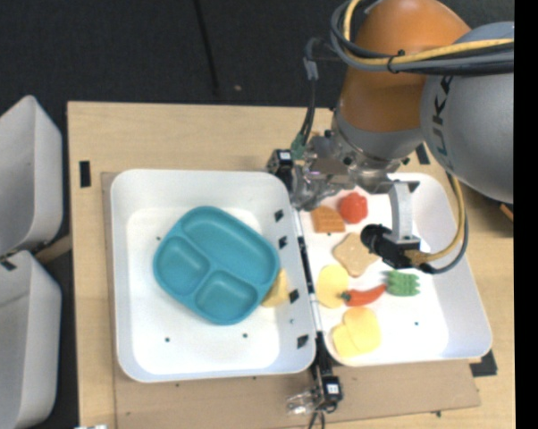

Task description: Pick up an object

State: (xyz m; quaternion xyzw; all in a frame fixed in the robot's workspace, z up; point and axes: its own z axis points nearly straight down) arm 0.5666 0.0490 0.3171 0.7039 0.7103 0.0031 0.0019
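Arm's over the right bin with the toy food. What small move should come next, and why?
Probably a short, straight descent. The gripper hangs at the right bin's upper left, right by the orange piece and the red tomato, and I see nothing held. Which of the two it is lined up on, I cannot tell.

Pale wooden bench [189,132] on dark floor [117,34] (white seats [14,177] left)
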